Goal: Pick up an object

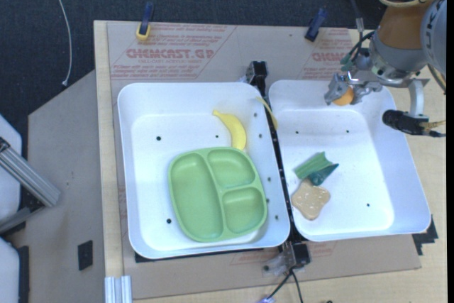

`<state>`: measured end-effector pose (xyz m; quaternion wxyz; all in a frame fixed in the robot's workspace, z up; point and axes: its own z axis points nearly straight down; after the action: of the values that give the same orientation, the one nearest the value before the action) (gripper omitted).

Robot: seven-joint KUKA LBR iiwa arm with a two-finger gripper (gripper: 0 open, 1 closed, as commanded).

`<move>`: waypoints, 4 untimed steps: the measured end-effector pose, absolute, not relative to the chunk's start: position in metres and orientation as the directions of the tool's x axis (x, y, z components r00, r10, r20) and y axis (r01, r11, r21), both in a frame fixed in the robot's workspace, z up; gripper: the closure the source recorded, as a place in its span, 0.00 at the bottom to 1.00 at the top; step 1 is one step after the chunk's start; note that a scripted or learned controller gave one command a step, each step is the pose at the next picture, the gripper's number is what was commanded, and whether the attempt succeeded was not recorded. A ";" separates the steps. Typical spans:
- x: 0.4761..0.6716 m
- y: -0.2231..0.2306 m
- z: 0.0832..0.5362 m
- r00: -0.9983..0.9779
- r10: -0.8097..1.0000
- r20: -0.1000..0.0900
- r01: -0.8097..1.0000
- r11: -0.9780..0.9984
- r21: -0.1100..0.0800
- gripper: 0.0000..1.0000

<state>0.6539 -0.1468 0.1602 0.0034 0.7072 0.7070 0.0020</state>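
My gripper hangs over the far edge of the right bin, below the grey arm with its orange band. A small orange object sits between its fingers, and they are shut on it. In the right bin's near left part lie a green wedge-shaped object and, just in front of it, a tan cookie-like piece. The left bin holds a yellow banana and a green divided plate touching the banana's lower end.
The bins stand side by side on a cardboard sheet held by two blue clamps at the back. A black clip joins the bins at the far end. A black cable part hangs over the right bin's right side.
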 end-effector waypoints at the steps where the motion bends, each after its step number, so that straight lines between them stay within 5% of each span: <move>1: 0.656 -0.147 0.213 -0.001 1.000 -0.003 1.000 0.001 0.009 1.00; 4: 0.632 0.008 0.215 -0.006 1.000 0.003 1.000 0.006 -0.003 1.00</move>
<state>0.6317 0.0080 0.2153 -0.0020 0.7050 0.7092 0.0000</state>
